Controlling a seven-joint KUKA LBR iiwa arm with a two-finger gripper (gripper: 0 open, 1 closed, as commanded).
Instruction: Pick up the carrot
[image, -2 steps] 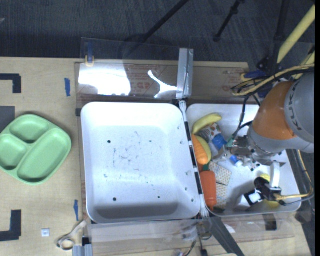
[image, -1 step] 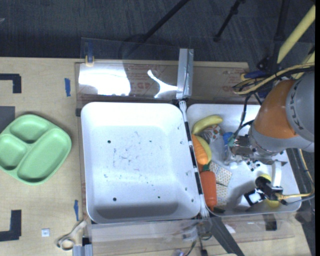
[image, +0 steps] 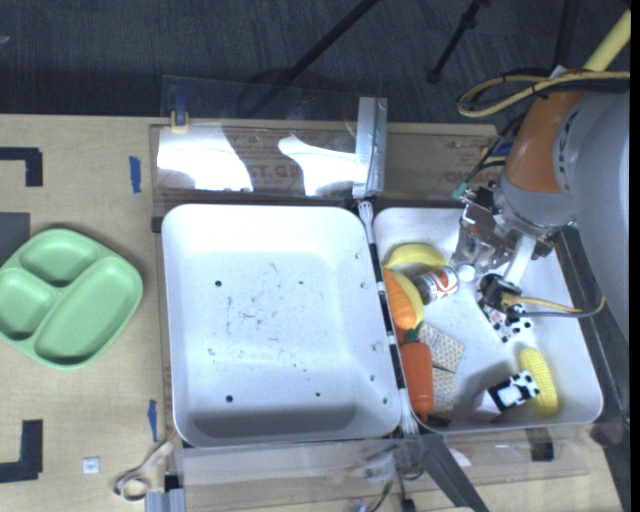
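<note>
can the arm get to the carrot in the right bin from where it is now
Probably yes. The carrot lies uncovered against the right bin's left wall, gripper above the same bin; that wall may crowd one finger.

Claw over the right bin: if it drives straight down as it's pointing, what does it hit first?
Probably the small red-and-white can lying just under the claw, not the orange carrot; depth is hard to judge from above.

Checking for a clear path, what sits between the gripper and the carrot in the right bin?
In the camera view, a small bottle with a red label and white cap lies between the gripper and the long orange carrot.
</note>
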